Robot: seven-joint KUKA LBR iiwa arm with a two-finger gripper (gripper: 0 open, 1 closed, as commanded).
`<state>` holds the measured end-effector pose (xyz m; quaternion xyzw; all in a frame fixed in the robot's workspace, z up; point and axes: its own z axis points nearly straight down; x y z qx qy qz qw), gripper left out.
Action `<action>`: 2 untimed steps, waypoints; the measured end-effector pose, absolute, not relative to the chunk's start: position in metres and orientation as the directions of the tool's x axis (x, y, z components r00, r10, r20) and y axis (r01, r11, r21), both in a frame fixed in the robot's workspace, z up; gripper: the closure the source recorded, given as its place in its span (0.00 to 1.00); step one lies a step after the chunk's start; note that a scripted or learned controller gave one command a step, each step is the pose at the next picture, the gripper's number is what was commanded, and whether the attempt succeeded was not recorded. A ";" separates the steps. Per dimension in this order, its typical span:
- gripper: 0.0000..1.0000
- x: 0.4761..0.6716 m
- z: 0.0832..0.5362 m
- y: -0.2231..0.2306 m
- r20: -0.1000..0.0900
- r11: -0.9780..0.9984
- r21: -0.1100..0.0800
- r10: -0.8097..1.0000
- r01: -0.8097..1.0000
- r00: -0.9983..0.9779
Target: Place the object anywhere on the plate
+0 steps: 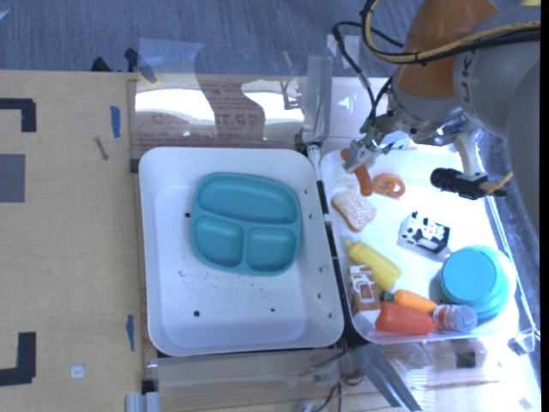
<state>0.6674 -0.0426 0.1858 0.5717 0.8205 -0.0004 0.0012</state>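
A teal plate [244, 223] with three compartments lies in the left white bin [163, 316], with nothing on it. My gripper [356, 155] hangs over the far left corner of the right bin [480, 187]. Just beneath its tip is a small red-orange sausage-shaped piece [364, 180], with a small orange bit [346, 154] beside the tip. Whether the gripper touches or holds either piece cannot be made out. An orange pretzel [390, 185] lies right next to the sausage piece.
The right bin also holds a bread slice [353, 210], a yellow bottle [375, 263], a black-and-white block [425, 233], a teal bowl [472, 279], a carrot [413, 299], a red bottle [412, 319] and a small carton [360, 286]. A raised divider [324, 221] separates the bins.
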 end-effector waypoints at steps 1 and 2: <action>1.00 0.641 0.226 0.033 0.001 0.399 0.006 0.917 0.917 -0.399; 1.00 0.596 0.182 0.078 0.003 0.404 -0.004 0.915 0.915 -0.404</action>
